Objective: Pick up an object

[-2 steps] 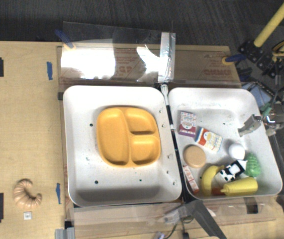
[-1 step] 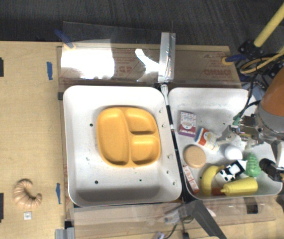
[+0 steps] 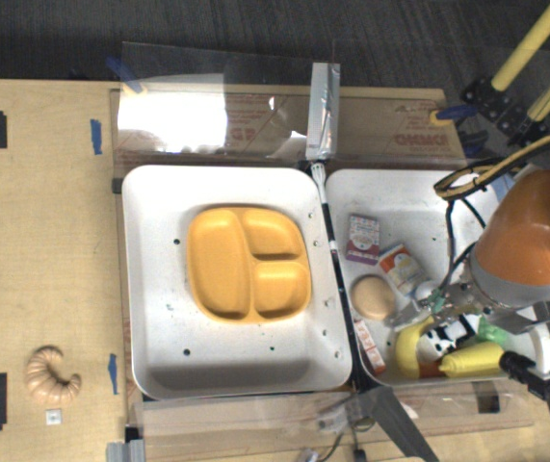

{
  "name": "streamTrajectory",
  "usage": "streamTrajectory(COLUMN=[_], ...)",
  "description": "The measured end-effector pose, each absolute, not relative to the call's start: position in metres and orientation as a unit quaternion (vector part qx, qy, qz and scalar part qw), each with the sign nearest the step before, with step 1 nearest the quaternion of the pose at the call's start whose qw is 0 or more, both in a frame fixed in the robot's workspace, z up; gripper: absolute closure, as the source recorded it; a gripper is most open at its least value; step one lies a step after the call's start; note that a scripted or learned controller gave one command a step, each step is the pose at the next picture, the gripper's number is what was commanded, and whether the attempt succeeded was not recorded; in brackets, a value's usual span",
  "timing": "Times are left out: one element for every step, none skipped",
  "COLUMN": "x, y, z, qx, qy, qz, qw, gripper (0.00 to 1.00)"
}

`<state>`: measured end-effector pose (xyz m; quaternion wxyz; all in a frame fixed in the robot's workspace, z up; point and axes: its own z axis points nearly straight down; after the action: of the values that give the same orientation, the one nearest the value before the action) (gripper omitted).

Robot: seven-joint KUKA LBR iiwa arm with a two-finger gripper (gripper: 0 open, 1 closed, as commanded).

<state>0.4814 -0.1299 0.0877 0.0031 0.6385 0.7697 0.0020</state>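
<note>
The left shallow white bin (image 3: 149,287) holds a yellow plastic divided plate (image 3: 248,262) with three compartments, lying flat near the bin's middle. Everything else is easiest to place from that plate.

To its right, past the ridge where the two bins meet, the right white bin (image 3: 390,189) carries a clutter of small things. Nearest the plate's right edge is a round tan, bun-like object (image 3: 374,297). Up and right of the plate lies a small white and pink packet (image 3: 362,237); its print is too small to read. Further right and lower sit a yellow banana-shaped toy (image 3: 406,348) and a yellow bottle-shaped object (image 3: 471,360), lying on its side.

The grey arm with its orange band (image 3: 522,239) comes in well to the plate's right, and the end effector (image 3: 445,308) hangs low over that clutter, just above the yellow pieces; I cannot tell how it is set.

Above the plate, beyond the bins, brown cardboard (image 3: 400,128) bears reddish print, upside down and unreadable. Far down-left of the plate, on the wooden desk (image 3: 34,248), lies a curled tan ridged toy (image 3: 51,373).
</note>
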Motion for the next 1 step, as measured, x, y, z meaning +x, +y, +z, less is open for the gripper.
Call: streamTrajectory(x=[0.484], y=[-0.1304], z=[0.0994], qx=[0.638], qy=[0.77], qz=[0.0037], qw=[0.007], gripper=[1.0])
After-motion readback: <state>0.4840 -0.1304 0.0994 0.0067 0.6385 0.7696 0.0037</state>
